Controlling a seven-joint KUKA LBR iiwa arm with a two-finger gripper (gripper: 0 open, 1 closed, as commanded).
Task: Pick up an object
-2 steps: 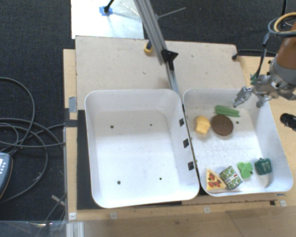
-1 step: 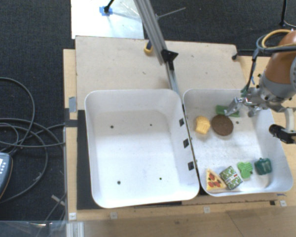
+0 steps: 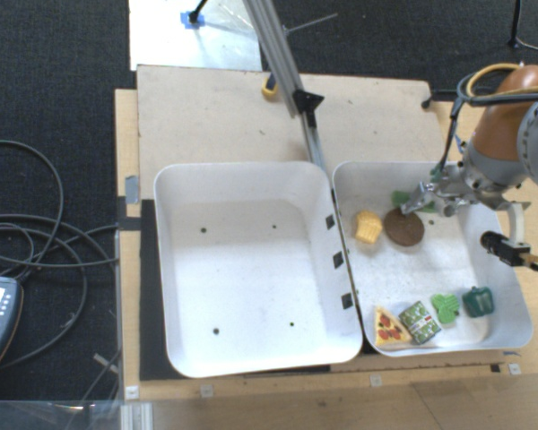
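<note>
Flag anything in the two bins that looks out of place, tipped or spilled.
Nothing stands out. The toys, among them a yellow piece, a brown disc and a pizza slice, all lie inside the right bin.

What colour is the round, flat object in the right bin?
Brown, seen in the camera view.

bins: left bin (image 3: 175, 191) and right bin (image 3: 520, 325) side by side, touching | right bin, far half: block (image 3: 368, 227) left of disc (image 3: 403, 228) (just beside), gripper (image 3: 421, 197) over disc's far edge | near wall, left to right: wedge (image 3: 390, 328), packet (image 3: 420, 322), small toy (image 3: 446, 307), cup-shaped piece (image 3: 478, 302)
</note>
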